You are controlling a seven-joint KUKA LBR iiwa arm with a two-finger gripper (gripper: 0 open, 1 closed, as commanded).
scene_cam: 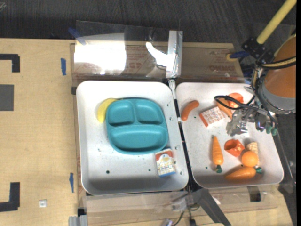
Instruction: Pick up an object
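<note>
The grey arm with its orange band reaches in over the right-hand shallow white bin (277, 171), and its gripper (237, 125) hangs low near that bin's middle; whether the fingers are open or closed cannot be told. Just below the gripper lie a small red-orange piece (233, 147), a round orange fruit (249, 159) and a pale corn-like piece (253, 147). A long orange carrot (216, 153) lies to their left, and a second carrot (241, 173) lies along the bin's near edge. An orange sausage-shaped toy (189, 109) sits by the bin's left wall, with a white-and-red packet (211, 116) beside it. The left-hand white bin (89, 140) holds a teal divided plastic plate (136, 126), a yellow banana-like piece (102, 108) at the plate's far-left corner, and a small white carton (165, 163) near the bin's near-right corner.
</note>
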